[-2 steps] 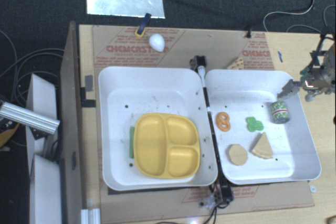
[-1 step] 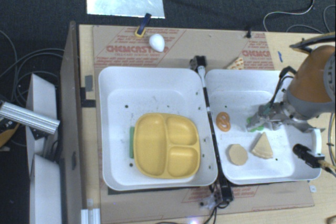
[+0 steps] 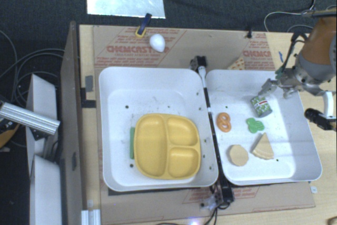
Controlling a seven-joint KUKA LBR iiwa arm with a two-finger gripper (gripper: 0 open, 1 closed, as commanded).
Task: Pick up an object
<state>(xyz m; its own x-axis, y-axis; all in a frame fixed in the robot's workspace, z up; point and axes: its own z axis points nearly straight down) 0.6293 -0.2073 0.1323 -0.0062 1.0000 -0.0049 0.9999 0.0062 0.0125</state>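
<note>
My end effector point(image 3: 269, 88) hangs over the far side of the right bin point(image 3: 303, 163), and I cannot tell from this slanted view how it is set, so I claim no hold on anything. Just beside and below it lies a small green-and-white packet point(image 3: 261, 106), tilted, the nearest candidate for a pick. Further from me toward the near wall sit a green toy piece point(image 3: 255, 125), an orange pretzel shape point(image 3: 224, 122) close to the divider, a tan round biscuit point(image 3: 238, 155) and a pale wedge point(image 3: 263, 147), the last two just beside each other. Well away, in the left bin point(image 3: 113, 92), rests a yellow divided plate point(image 3: 167, 146). My worry: the packet lies askew, so a straight descent could catch one corner and push it aside rather than trap it. It also looks slick and light, so it might slide out on the lift. Drifting toward the wedge and biscuit risks pinching two things at once
</note>
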